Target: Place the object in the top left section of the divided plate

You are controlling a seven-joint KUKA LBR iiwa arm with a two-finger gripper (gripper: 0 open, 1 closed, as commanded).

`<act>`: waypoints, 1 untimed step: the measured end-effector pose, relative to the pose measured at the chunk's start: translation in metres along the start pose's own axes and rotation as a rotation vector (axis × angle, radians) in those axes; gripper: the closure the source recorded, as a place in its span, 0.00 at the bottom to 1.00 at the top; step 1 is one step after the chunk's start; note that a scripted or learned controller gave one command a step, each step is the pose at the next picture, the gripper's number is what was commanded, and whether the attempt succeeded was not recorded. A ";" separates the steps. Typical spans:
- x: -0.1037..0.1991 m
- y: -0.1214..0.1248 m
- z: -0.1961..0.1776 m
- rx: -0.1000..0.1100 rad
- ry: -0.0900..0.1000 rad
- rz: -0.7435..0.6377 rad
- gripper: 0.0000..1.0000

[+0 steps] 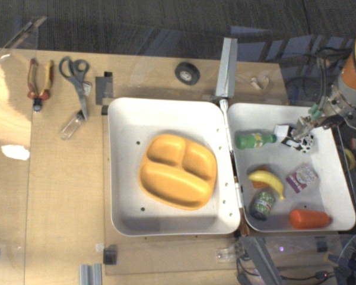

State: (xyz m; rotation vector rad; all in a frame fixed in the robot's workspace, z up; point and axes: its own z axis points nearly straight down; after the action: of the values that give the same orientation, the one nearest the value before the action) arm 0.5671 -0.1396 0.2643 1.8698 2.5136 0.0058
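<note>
The arm (351, 79) is cut off at the frame's right edge, reaching over the right bin (338, 159). Its gripper (299, 136) is lowered at the bin's upper part; the fingers are too small and cluttered to be read. The divided plate (178, 170) is seen in the left bin (124, 159). A green bottle (255, 139), banana (268, 180), can (262, 202) and orange object (310, 218) are left in the right bin.

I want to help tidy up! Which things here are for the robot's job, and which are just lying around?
For the job:
divided plate
green bottle
banana
can
orange carrot-shaped toy
purple packet
gripper

Just lying around:
scissors
pliers
tape roll
</note>
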 end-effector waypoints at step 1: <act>0.050 0.053 0.066 0.004 0.004 -0.083 1.00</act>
State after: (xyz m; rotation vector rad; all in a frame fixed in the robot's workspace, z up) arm 0.6040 -0.0766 0.1982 1.7667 2.5931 0.0042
